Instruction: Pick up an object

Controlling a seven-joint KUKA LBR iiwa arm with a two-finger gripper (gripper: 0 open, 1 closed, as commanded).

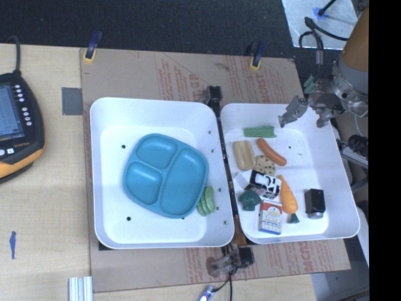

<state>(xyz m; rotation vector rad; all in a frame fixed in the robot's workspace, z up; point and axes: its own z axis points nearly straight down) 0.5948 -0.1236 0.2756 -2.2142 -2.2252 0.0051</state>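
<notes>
The pincer hangs empty, fingers apart, over the right bin's far corner. Nearest is the green stick — come straight down, fingers straddling its narrow width.

— Bright, even overhead light. Strong glare off both white bins, rims nearly blown out, inner walls washed flat.

— Shadows?

— Soft and short. Faint grey under the blue plate, thin dark edges beside the small items in the right bin. No hard-cast shapes anywhere.

— Sharpness?

— Moderate at best. Coarse, slightly noisy; print on the small carton unreadable. Gripper a little smeared, edges soft.

— Upper area?

— Dark, near black above the cardboard, detail lost. Pale overexposed patch at top right.

— Distortion?

— Mild bowing along the bench edges, nothing more.
</notes>
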